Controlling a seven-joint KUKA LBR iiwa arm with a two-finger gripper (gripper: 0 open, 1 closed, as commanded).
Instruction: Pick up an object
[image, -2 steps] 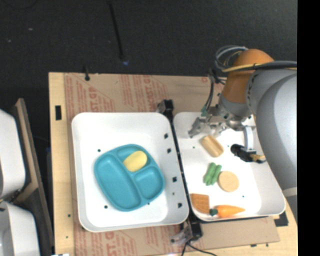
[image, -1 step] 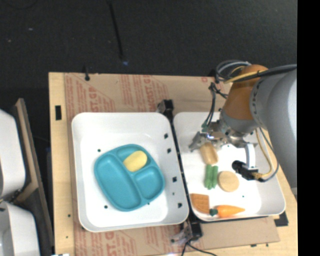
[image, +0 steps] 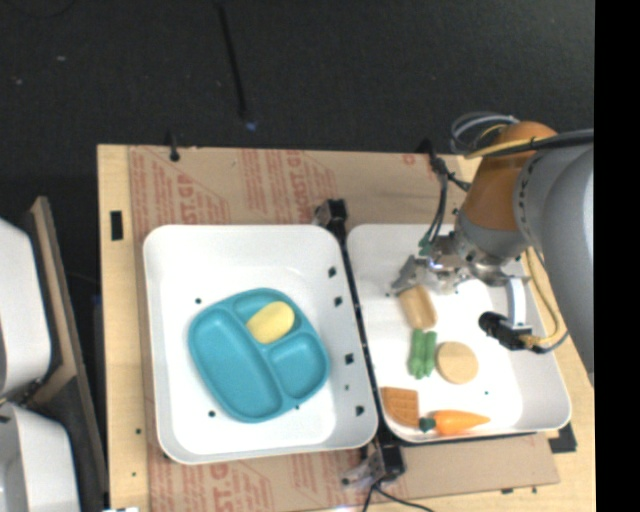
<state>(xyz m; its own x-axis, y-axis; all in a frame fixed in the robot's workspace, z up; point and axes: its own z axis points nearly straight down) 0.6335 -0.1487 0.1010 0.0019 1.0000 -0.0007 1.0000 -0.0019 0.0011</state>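
The right bin (image: 540, 395) holds several toy foods: a tan bread-like piece (image: 418, 307), a green pod (image: 422, 353), a round beige disc (image: 457, 362), an orange waffle square (image: 401, 404) and a carrot (image: 458, 422). My gripper (image: 432, 274) hangs over the bin's upper left part, just above the tan piece. Nothing shows between its fingers. A teal divided plate (image: 240, 375) lies in the left bin (image: 180, 270) with a yellow lemon-like piece (image: 270, 322) in its top compartment.
The grey arm with its orange band (image: 497, 190) reaches in from the upper right over the right bin's far edge. A black clip (image: 331, 213) sits at the top of the divider between the bins. The bench's cardboard surface (image: 230, 190) surrounds both bins.
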